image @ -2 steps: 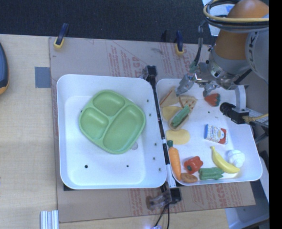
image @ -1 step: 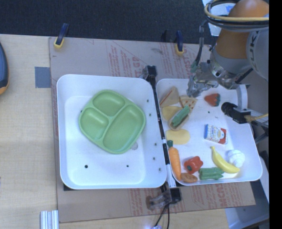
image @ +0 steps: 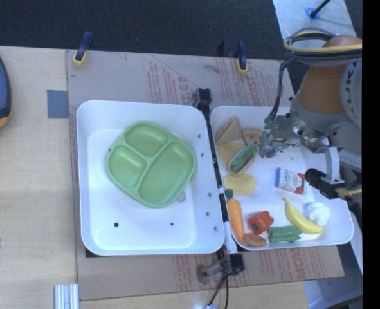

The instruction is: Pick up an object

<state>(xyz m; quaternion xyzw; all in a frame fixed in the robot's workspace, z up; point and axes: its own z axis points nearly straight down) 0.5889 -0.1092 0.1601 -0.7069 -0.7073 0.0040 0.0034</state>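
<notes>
The grey two-finger gripper (image: pixel 271 143), its opening impossible to tell, hung just right of the slanted green pickle-like toy (image: pixel 243 156).

The wooden bench (image: pixel 29 192) bears a cardboard sheet (image: pixel 157 76) with two white bins (image: pixel 90 172) on it.

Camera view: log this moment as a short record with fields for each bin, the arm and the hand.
left bin: holds a green divided plate, three compartments, lying flat
right bin: toy food, including a carrot, red pepper, banana, green pickle, small carton
arm: reaches in from the right, over the right bin's upper part
hand: low at the bin's upper middle, just right of the green pickle; grip state unclear
held item: none visible
</notes>
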